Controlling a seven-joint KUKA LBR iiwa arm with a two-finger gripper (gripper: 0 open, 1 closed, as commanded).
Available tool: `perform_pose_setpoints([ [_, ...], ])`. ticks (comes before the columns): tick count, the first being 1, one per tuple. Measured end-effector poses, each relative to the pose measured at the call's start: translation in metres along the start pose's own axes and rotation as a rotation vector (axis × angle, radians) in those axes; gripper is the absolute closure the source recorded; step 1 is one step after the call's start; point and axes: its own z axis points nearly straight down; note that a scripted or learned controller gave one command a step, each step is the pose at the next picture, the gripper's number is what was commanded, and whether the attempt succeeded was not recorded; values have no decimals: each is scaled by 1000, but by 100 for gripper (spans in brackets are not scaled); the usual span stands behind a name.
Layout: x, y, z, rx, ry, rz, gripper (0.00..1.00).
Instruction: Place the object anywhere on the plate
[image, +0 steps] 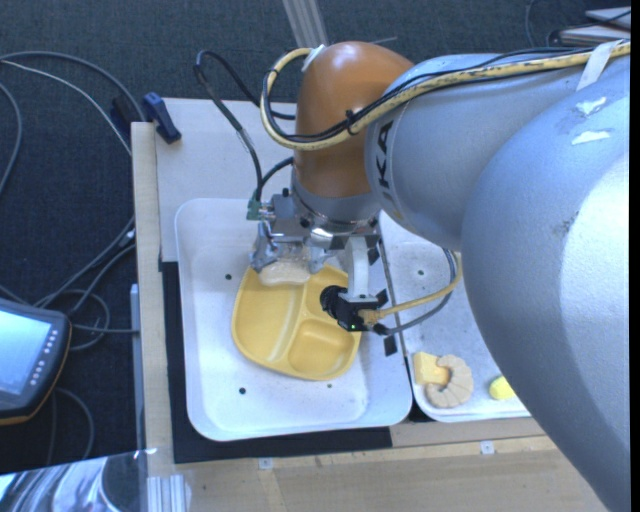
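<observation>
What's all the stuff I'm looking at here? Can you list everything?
plate: one, yellow, divided, in the left bin.
pale object: one, cream, at the plate's upper edge, under the gripper.
toy food: one, tan and yellow, right bin.
small yellow piece: one, right bin.
bins: two, white, side by side.
clamp: one, blue, bench corner.
screen: one, far left.
gripper: one, metal, above the plate.
arm: one, grey and orange, from right.
</observation>
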Motion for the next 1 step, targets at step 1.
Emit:
perform_pose_setpoints([
  [1,-3,1,-1,-1,-1,5,0],
])
